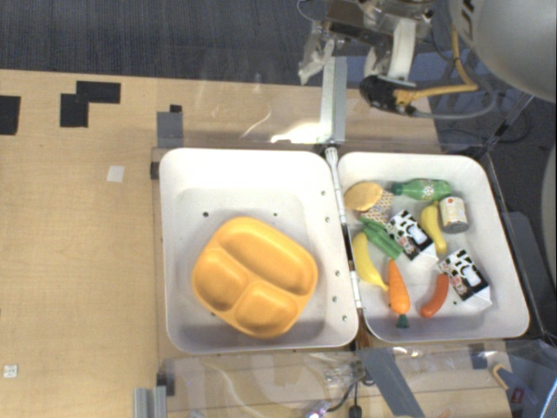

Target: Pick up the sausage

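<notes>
- The sausage is seen in the right bin, low in it near the front wall, lying tilted with its upper end toward the right.
- It is judged to be a light toy piece, stiff or slightly rubbery, smooth and rounded, so it may roll or slip out of a loose pinch.
- A hold across the middle of its short axis is advised, with the fingers set at right angles to its length; the ends are tapered and less secure.
- Just to its right, touching or nearly so, a black-and-white carton is noted; little room is left on that side for a fingertip.
- To its left a carrot lies close but apart; a banana is further left along the divider.
- Higher in the same bin a second black-and-white carton, a green pod-like item, a small can, a green bottle and a cookie-like piece are crowded together.
- The left bin carries a yellow divided tray.
- The gripper is seen at the top, beyond the bins' far edge, well apart from the sausage.
- Whether the gripper is open or closed cannot be told; nothing is seen held in it.
- The pick is judged not yet begun; both bins rest on the desk.
</notes>
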`<state>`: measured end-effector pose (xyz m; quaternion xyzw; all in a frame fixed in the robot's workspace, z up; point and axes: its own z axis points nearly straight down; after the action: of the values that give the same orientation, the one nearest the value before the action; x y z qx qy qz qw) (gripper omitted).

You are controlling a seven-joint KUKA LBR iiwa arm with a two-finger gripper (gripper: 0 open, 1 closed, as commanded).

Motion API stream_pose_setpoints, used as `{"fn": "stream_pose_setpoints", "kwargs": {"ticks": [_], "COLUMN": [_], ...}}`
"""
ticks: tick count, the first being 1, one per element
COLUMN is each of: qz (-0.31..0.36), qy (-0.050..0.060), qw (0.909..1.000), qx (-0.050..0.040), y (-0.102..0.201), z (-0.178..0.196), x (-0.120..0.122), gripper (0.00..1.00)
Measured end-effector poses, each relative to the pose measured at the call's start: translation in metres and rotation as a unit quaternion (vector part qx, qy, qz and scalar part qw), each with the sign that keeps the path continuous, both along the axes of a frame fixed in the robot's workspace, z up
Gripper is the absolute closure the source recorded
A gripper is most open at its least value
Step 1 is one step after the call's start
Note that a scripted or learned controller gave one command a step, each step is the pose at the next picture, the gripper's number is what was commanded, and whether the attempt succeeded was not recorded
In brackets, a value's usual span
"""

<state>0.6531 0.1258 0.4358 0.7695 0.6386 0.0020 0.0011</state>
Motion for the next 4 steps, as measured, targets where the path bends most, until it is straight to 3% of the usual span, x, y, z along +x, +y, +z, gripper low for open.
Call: {"fn": "stream_pose_setpoints", "kwargs": {"ticks": [1, 2, 3, 4], "qz": [-0.119, -0.252, -0.327, -0.328], "qy": [0.001, 0.0, 0.002, 0.001], "qw": [0.9929, 0.9677, 0.9451, 0.9448], "qx": [0.0008, 0.0026, 0.0015, 0.0046], "y": [0.08, 0.11, 0.108, 0.108], "z": [-0.055, 0.001, -0.098, -0.084], "x": [0.015, 0.015, 0.007, 0.008], "gripper": [0.0, 0.0, 0.0, 1.0]}}
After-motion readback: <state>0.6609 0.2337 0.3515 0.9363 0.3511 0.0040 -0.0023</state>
